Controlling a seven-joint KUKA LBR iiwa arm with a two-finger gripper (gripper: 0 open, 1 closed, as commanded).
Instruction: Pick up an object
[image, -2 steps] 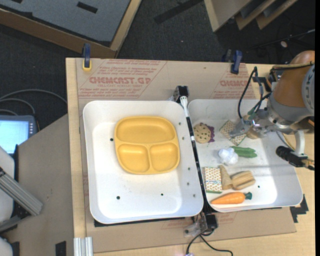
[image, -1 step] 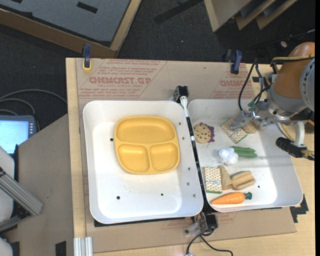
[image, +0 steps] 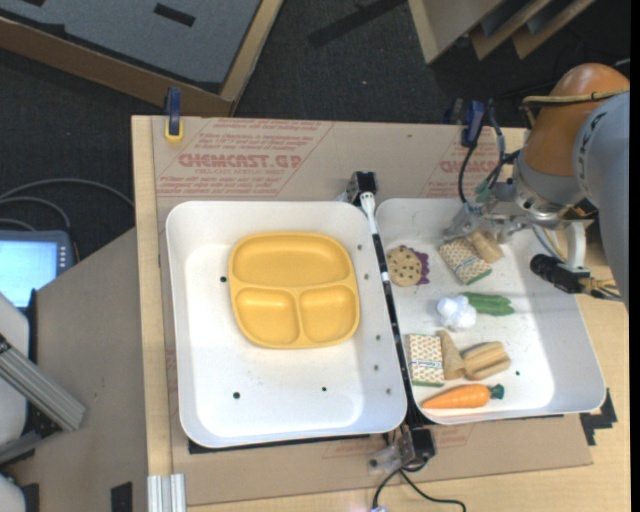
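The light is bright and even from overhead, and the two white bins (image: 200, 300) are nearly washed out with soft glare. Shadows are faint and short, tucked under the yellow tray (image: 294, 290). Focus is slightly soft throughout, and a screen (image: 30, 265) glows blue at left.

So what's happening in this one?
The arm reaches in from the right, its gripper low over the back of the right bin, at a patterned packet. Whether it grips anything is unclear. A cookie, a white ball, a green piece and a carrot lie there too. The left bin holds a yellow divided tray.
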